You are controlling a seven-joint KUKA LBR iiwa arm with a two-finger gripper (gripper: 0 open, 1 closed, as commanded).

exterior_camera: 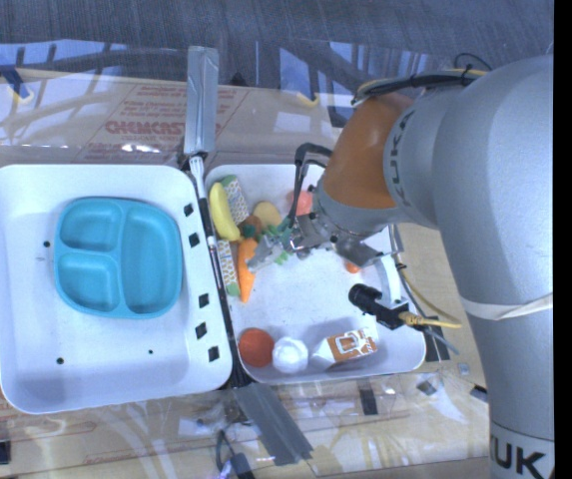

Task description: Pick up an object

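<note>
At the near edge of the right bin [405, 352] lie a small carton [350, 346], tilted with its long side running left to right, a white ball-like thing [289, 354] just beside it, and a red-orange ball [256, 345] at the near-left corner. Farther in, a carrot [246, 270] lies with its long axis running near to far, close to the bin's left wall. The gripper [287, 239] sits low over the cluster just past it, at the end of the grey arm [485, 188] with its orange band; whether its fingers are wide or narrow I cannot tell, nor whether anything sits between them. Beyond, a banana [223, 211] lies along the left wall, its length also near to far, with a yellow lemon-like piece [266, 213] beside it. The left bin [16, 367] carries a blue divided plate [120, 256]. Both bins rest on the desk [116, 118].
</note>
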